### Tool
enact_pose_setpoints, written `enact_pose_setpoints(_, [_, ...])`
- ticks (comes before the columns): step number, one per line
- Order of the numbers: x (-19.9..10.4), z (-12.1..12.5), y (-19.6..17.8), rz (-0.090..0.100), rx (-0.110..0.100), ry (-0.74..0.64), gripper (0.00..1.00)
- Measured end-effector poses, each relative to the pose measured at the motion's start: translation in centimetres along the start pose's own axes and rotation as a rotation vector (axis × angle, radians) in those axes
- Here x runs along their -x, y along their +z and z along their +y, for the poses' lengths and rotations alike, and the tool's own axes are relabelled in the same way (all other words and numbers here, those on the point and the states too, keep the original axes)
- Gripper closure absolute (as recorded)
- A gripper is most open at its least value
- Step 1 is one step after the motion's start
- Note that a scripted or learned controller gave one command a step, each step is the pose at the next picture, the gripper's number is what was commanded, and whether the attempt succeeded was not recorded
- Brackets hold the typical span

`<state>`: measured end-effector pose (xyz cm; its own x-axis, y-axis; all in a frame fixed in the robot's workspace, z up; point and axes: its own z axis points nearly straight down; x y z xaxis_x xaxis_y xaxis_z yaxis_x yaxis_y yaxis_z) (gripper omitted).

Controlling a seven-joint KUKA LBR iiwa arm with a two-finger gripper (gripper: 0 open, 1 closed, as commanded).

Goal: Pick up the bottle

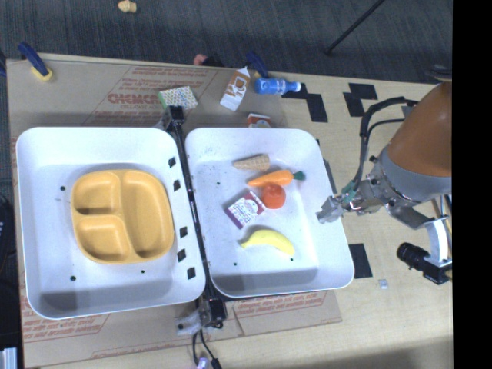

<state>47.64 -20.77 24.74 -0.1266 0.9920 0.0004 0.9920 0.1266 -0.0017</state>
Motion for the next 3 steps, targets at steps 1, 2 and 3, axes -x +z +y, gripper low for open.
enact_pose_setpoints(1, [-6.2, 0.8, 7.5, 0.002, -0.003, 0.212, 1.0])
enact_pose_setpoints(2, [-2.2, 0.3, 4.2, 0.0, -0.001, 0.52, 1.0])
enact_pose_setpoints(3, [-2.4, 0.3, 5.2, 0.003, -0.003, 0.465, 1.0])
